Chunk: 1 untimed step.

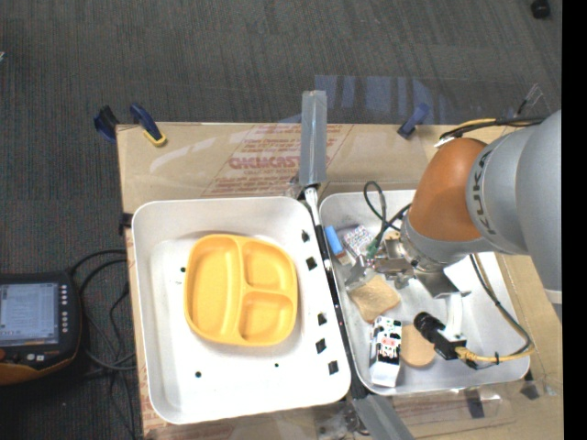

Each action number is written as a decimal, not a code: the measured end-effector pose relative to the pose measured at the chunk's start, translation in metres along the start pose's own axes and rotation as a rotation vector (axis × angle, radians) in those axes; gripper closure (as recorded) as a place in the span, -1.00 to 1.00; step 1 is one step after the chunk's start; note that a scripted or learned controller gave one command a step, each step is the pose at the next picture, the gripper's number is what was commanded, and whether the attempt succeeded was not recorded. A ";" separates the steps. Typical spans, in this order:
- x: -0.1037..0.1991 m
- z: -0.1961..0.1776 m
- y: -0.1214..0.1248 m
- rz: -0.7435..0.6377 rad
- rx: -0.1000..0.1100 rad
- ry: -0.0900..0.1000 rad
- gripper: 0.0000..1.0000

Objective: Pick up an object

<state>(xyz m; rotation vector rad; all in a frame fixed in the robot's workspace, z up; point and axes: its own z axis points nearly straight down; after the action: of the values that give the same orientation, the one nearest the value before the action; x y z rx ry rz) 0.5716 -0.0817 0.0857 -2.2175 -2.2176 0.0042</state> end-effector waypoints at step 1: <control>-0.001 -0.010 0.001 0.006 -0.002 0.001 1.00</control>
<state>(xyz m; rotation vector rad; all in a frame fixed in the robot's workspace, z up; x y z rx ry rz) 0.5728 -0.0825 0.0959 -2.2242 -2.2115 0.0004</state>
